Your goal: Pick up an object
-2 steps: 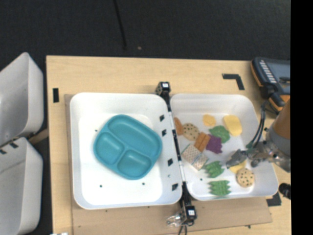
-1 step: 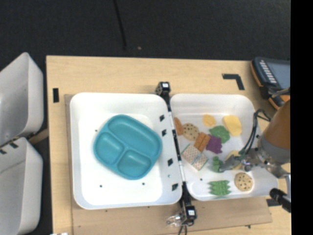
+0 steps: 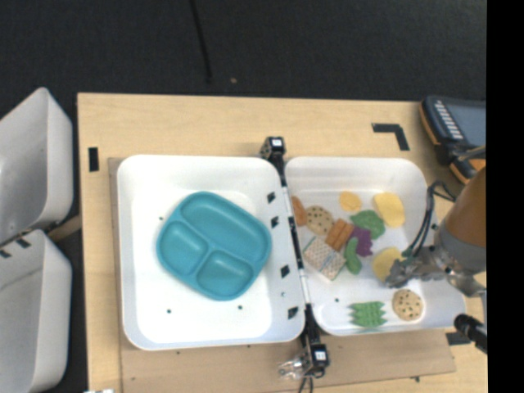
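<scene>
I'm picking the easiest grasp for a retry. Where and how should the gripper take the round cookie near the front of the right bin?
Take the round cookie across its width, straight down from above. It lies flat, so only its rim gives the fingers purchase. It sits apart from the green piece beside it, though the bin wall is close, so probably align the fingers along that wall.

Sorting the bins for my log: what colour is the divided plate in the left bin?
Teal blue, all over. The divided plate shows clearly in the camera view.

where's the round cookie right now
In the camera view, the round cookie lies near the right bin's front right corner, right of the green leafy piece.
</scene>
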You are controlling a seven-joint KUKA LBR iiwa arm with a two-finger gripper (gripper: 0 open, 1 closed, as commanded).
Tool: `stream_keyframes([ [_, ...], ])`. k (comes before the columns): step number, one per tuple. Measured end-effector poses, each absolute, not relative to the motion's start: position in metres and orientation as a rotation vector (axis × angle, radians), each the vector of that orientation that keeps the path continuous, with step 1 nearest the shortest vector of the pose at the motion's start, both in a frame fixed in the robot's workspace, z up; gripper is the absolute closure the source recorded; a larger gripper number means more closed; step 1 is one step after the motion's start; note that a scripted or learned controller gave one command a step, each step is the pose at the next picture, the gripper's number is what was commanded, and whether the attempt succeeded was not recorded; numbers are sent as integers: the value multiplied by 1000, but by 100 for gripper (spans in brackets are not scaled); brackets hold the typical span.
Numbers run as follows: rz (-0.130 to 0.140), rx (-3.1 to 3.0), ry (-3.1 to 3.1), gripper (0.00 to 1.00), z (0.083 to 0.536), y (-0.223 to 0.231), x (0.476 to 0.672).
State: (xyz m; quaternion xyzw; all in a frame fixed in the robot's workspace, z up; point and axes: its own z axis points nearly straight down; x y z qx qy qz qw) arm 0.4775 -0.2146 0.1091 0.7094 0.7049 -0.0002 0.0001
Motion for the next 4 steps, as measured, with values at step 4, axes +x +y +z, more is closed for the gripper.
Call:
stream_keyframes([
  [4,-1,2215,2226,100,233,-195,510],
])
